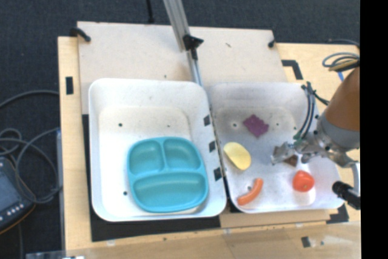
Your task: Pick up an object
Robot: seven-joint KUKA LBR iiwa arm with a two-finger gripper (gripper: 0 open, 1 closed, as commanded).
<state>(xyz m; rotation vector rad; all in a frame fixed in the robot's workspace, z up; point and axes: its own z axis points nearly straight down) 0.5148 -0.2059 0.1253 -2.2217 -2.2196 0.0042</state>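
Observation:
The right bin holds a purple square piece, a yellow oval object, an orange carrot-like stick and a red-orange round object. My gripper hangs low over the right side of this bin, just above and left of the red-orange object. A small dark brown thing sits at its fingertips; whether it is gripped is unclear. The arm with its orange band comes in from the right.
The left bin carries a blue divided plate in its front half. A metal pole slants up from between the bins. Cables lie at the bench's right edge.

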